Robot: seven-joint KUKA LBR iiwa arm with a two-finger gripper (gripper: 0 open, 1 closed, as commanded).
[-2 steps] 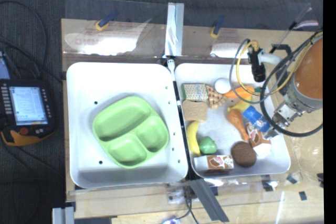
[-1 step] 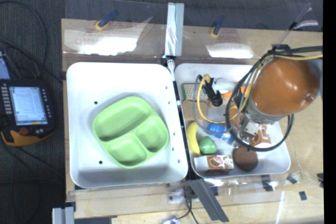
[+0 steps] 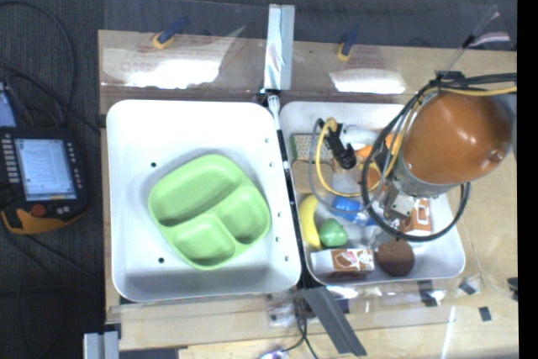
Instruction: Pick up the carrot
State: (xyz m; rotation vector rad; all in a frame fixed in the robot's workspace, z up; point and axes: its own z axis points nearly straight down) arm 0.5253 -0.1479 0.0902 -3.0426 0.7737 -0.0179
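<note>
An orange piece that looks like the carrot (image 3: 366,154) lies in the right bin (image 3: 445,263), near its middle, partly hidden behind black and yellow cables. The arm's orange band (image 3: 454,137) hangs over the bin's right half. Below that band, the gripper (image 3: 389,202) reaches down among the items, just right of and below the carrot. The wrist and cables cover its tip, and I cannot tell whether it touches the carrot.
The right bin also holds a yellow banana (image 3: 309,219), a green fruit (image 3: 333,233), a blue item (image 3: 346,204), a brown ball (image 3: 394,257) and a small brown box (image 3: 349,261). A green divided plate (image 3: 210,210) lies in the left bin (image 3: 134,139).
</note>
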